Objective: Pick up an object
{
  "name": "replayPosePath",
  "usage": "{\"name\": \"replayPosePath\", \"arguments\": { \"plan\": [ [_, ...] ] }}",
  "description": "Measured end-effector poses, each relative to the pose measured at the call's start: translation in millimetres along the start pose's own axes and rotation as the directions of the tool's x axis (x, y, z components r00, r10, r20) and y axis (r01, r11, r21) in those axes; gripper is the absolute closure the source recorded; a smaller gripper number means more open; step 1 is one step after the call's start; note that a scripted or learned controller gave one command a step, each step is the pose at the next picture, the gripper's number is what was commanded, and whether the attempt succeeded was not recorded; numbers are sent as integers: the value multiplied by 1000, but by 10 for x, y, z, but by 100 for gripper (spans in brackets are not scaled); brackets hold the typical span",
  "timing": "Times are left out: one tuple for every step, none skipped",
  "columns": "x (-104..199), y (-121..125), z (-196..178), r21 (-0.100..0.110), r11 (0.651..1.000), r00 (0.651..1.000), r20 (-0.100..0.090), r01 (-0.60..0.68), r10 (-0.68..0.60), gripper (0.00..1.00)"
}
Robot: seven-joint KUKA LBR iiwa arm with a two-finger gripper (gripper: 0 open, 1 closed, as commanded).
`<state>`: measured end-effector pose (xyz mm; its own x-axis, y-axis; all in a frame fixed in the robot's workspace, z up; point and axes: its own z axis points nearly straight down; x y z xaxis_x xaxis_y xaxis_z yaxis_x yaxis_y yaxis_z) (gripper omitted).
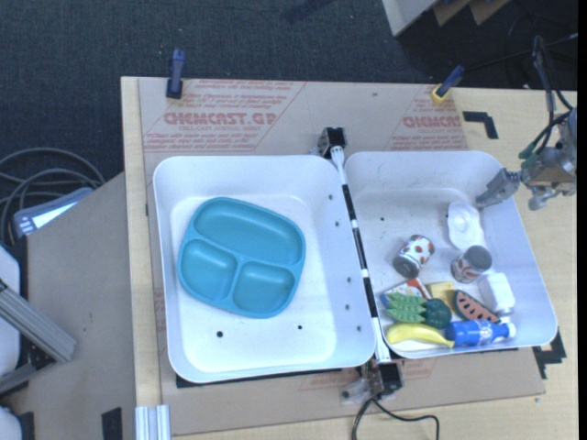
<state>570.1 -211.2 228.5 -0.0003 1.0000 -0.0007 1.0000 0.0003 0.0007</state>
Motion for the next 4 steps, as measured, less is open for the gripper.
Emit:
{"name": "replayPosePath", "arguments": {
  "plan": [
    [1219,354,439,3,1000,1000,-2,1,-1,0],
    [1045,126,1108,4,1000,1000,-1,-1,1,0],
    [1146,-289,1434,4,1000,1000,-2,-1,1,0],
    [1142,-273,1320,-2,1000,1000,0,-2,2,100]
  ]
}}
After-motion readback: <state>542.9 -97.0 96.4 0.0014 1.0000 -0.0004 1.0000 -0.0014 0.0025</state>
